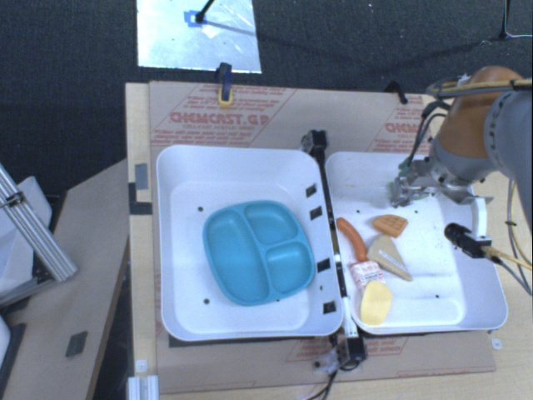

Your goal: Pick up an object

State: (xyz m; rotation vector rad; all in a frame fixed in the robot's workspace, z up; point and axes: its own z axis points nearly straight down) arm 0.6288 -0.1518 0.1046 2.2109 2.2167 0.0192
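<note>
Camera view | gripper (405,192) low in right bin (483,307), above biscuit (390,224) | finger spread: cannot tell

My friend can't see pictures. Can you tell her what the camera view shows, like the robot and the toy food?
A grey and orange robot arm reaches from the right, its gripper low over the right white bin, near toy food: an orange sausage, a brown cookie, a pale wedge and a yellow piece. The left bin holds a blue divided plate.
</note>
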